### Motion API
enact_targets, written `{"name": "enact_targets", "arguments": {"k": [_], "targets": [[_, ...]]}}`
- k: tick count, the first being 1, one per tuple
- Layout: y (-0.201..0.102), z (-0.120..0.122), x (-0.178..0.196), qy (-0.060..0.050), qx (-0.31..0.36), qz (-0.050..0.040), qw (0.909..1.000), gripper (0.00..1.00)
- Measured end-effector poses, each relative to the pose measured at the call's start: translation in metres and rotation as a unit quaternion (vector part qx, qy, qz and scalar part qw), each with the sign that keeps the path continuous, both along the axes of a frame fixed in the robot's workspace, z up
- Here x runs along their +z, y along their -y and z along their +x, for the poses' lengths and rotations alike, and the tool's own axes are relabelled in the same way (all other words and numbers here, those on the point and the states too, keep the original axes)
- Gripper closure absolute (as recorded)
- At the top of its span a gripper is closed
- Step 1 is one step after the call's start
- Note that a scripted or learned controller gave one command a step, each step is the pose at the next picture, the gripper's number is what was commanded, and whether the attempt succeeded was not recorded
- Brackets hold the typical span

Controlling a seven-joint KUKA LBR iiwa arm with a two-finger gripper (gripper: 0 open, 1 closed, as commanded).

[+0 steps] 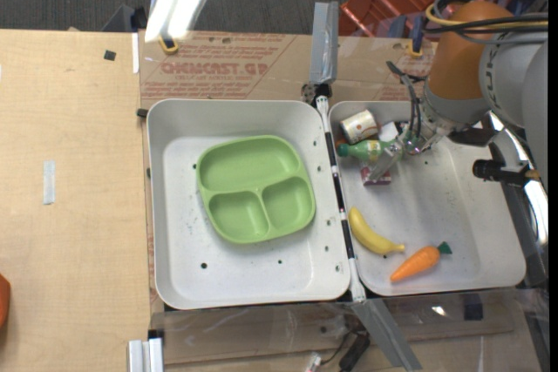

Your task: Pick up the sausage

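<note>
A small reddish-pink piece (377, 178), likely the sausage, lies in the right bin (471, 222) near its back left. It is partly hidden, so its shape is hard to make out. My gripper (399, 149) hangs low over the bin, just above and to the right of that piece and close to a green bottle (361, 151). The grey arm with its orange band (458, 57) comes down from the back right. Nothing can be seen held in the gripper.
A white and brown can (357, 125) lies in the right bin's back left corner. A banana (375, 235) and a carrot (418, 261) lie near its front. The left bin (174, 266) holds a green divided plate (255, 187).
</note>
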State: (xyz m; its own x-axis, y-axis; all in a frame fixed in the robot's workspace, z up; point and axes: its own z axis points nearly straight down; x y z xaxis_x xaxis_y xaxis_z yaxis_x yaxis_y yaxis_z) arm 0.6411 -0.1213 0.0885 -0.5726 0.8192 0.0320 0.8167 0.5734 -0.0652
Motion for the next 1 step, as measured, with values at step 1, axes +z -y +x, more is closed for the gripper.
{"name": "enact_targets", "arguments": {"k": [1], "targets": [[-0.0005, 0.0017, 0.0101, 0.003, 0.004, -0.0002, 1.0, 1.0]]}}
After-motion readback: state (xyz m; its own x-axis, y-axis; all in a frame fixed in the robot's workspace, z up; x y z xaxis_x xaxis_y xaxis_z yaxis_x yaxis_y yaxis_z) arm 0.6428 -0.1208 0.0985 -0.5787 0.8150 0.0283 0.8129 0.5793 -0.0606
